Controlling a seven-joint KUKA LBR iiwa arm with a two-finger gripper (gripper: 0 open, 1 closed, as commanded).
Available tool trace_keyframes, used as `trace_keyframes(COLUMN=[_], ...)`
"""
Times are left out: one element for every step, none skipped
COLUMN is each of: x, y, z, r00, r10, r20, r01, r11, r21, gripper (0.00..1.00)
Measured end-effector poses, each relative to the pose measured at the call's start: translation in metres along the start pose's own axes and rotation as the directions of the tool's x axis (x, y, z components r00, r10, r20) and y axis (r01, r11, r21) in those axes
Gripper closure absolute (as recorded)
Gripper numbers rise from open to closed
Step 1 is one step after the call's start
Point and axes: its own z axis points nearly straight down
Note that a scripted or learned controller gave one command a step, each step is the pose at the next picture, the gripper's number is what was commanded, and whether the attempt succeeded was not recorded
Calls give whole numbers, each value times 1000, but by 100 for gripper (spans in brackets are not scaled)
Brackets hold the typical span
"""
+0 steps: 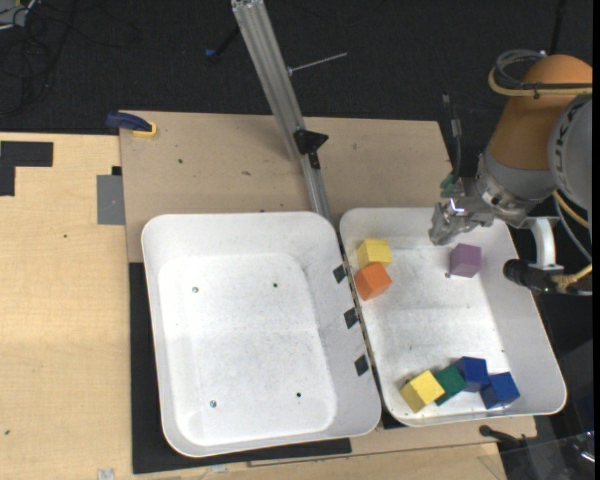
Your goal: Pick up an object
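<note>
The right bin holds several blocks. A yellow block and an orange block sit against its left wall. A purple block lies near the far right side. At the front lie a yellow block, a green block and two blue blocks. My gripper hangs over the bin's far edge, just up and left of the purple block, apart from it. Nothing shows between its tips.
The left bin stands beside the right one. A slanted aluminium rail runs from the top middle down to the gap between the bins. Black clips sit on the shared edge.
</note>
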Motion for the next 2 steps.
trace_keyframes(x=[-1,-1], y=[1,1], z=[-54,-50], r00=[1000,1000], r10=[-4,-6], r20=[0,0], r01=[4,6], r11=[1000,1000], r21=[-1,5], gripper=[100,100])
